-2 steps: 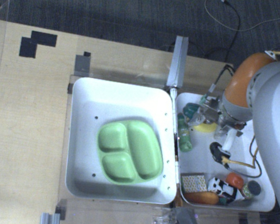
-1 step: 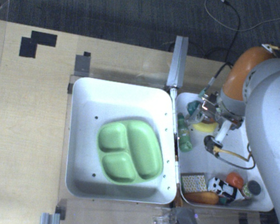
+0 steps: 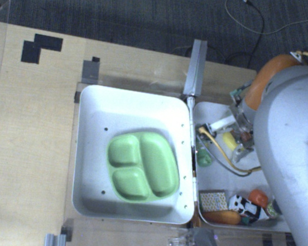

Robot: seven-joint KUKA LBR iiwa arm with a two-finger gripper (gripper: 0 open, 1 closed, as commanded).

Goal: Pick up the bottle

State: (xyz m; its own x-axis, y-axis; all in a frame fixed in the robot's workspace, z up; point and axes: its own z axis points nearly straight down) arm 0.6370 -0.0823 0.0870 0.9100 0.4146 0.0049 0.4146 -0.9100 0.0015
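Bottle (image 3: 204,156), small and green, lies in right bin (image 3: 204,217) hard against its left wall, mid-depth. Gripper (image 3: 240,141) sits just right of it and slightly farther back, not on it. Can't tell finger state, cables clutter it. Green tray (image 3: 143,165) fills left bin (image 3: 90,139).

The wooden bench (image 3: 29,131) bears two white bins (image 3: 92,140) side by side.

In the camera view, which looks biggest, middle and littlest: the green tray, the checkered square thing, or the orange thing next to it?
1. The green tray, by far the biggest.
2. and 3. The checkered square and the orange thing look about alike, so I won't rank them.
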